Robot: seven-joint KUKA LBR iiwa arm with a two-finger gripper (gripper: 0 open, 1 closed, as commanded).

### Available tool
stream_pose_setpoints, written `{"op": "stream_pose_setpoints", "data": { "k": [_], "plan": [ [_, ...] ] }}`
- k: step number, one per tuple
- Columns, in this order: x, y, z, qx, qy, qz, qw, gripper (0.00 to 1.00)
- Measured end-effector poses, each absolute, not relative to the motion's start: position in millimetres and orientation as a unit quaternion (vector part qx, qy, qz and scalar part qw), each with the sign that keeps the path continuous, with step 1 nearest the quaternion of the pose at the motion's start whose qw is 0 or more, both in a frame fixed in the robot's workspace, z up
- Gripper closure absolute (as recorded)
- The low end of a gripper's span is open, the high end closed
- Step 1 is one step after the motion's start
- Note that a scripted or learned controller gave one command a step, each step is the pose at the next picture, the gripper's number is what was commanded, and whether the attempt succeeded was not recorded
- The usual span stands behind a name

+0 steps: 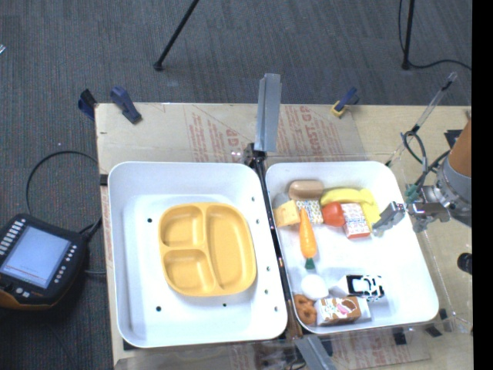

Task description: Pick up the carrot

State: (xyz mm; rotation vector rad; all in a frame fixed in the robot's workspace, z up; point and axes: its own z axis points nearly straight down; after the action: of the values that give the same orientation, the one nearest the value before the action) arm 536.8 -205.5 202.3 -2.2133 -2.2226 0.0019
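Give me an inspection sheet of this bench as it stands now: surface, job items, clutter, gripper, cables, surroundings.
Surface: brown board bench bearing two shallow white bins, left bin and right bin.
Job's things: orange toy carrot with green tip lies lengthwise in the right bin, free of the gripper.
Clutter: yellow three-compartment plastic tray in the left bin; in the right bin, a yellow banana, a brown bread roll, a red tomato, a white egg and small cartons.
Grippers: two-finger gripper over the right bin's right side, near the banana, holding nothing.
Cables: black cable loops to the handheld control pendant.
Surroundings: grey carpet, tripod legs, blue clamps.
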Motion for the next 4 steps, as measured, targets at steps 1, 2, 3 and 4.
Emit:
{"op": "stream_pose_setpoints", "data": {
  "k": [1, 2, 3, 4],
  "plan": [
    [610.0, -135, 155, -0.67, -0.743, 0.0009, 0.003, 0.0],
    [613.2, -89, 106, -0.611, -0.792, -0.0018, -0.007, 0.0],
    [599.9, -98, 103, -0.47, -0.882, -0.003, -0.02, 0.0],
    [554.8, -88, 89, -0.246, -0.969, -0.0006, -0.001, 0.0]
  ]
}}
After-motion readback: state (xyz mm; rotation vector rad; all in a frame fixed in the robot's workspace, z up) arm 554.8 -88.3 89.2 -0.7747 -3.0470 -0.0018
